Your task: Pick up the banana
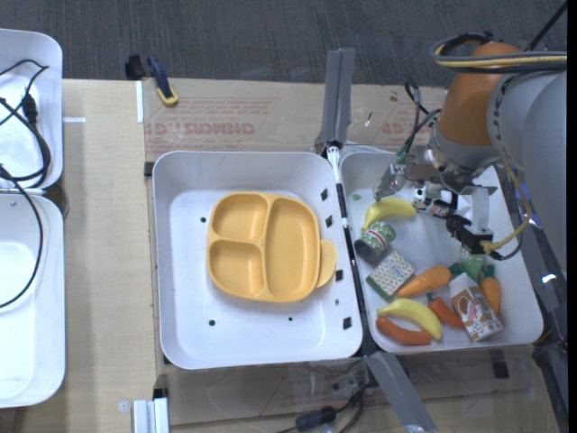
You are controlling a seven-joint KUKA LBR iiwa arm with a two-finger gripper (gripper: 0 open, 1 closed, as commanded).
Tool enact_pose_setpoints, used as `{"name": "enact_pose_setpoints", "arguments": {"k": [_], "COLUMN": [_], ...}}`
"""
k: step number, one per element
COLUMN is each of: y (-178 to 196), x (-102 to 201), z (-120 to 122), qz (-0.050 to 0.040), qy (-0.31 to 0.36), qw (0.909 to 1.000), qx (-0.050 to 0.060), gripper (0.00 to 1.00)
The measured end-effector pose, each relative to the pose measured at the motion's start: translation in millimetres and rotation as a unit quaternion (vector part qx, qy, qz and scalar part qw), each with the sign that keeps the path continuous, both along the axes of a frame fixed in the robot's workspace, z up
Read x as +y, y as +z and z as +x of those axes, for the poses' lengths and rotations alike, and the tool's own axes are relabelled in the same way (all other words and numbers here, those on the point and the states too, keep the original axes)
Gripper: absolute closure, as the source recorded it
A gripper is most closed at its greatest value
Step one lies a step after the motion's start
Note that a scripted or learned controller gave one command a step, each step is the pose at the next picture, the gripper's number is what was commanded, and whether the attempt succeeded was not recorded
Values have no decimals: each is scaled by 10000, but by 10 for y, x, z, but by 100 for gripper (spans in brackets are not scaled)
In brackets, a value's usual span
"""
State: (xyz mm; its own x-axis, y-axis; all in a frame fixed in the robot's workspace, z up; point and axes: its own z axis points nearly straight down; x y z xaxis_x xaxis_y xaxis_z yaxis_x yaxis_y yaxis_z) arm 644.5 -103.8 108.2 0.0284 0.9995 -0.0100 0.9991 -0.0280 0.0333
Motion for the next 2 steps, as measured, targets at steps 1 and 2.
{"name": "enact_pose_setpoints", "arguments": {"k": [1,2], "y": [1,0], "x": [31,-31], "z": [-52,-169], "qz": [-19,10], "qy": [276,289], "qw": [9996,9996], "qx": [-9,-19], "gripper": [0,0]}}
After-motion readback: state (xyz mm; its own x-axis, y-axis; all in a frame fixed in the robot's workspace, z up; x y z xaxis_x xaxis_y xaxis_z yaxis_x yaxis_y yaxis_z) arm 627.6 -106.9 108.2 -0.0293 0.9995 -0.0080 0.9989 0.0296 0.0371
